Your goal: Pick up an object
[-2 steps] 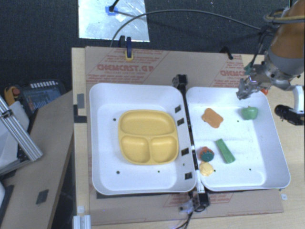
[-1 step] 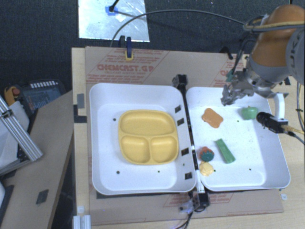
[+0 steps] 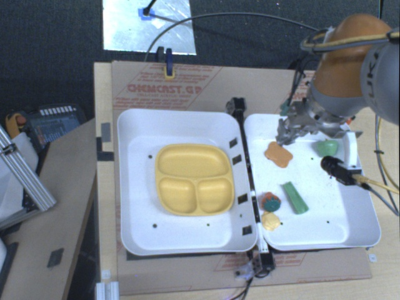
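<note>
Gripper (image 3: 286,136) hovers at right bin's (image 3: 359,230) far-left corner, just above the orange piece (image 3: 279,154); can't tell jaws' state. Green block (image 3: 294,197) mid-bin.

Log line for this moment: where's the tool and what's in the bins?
tool: over right bin, just above orange piece | right bin also: green block, small green piece | left bin: yellow tray

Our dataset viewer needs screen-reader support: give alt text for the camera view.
A grey robot arm's gripper hovers above an orange toy piece in the right white bin; a yellow three-compartment tray sits in the left white bin.
</note>
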`<state>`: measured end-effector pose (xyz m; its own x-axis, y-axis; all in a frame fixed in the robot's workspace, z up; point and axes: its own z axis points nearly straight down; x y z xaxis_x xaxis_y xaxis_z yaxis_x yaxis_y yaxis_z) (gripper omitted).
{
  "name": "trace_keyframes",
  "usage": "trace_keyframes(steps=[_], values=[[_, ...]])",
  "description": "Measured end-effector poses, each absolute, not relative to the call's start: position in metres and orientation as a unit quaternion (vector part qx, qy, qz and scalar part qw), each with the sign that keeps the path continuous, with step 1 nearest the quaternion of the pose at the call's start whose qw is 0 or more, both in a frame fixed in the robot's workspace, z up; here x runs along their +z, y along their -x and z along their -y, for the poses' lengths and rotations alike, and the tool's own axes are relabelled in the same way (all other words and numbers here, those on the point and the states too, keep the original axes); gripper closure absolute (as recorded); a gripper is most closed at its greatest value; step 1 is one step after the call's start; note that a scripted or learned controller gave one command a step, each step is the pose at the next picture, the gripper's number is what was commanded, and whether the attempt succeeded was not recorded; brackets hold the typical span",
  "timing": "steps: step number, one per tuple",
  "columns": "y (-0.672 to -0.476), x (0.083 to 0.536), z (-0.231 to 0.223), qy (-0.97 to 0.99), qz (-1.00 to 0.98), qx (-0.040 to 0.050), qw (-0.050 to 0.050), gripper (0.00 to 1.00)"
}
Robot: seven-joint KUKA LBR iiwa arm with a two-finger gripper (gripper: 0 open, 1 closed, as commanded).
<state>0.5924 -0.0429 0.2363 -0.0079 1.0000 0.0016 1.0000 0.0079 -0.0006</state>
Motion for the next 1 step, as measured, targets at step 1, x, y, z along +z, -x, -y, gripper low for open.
trace_keyframes(steps=[1], values=[[-0.5797, 0.2282, -0.0016, 0.704, 0.710, -0.0006, 0.001, 1.00]])
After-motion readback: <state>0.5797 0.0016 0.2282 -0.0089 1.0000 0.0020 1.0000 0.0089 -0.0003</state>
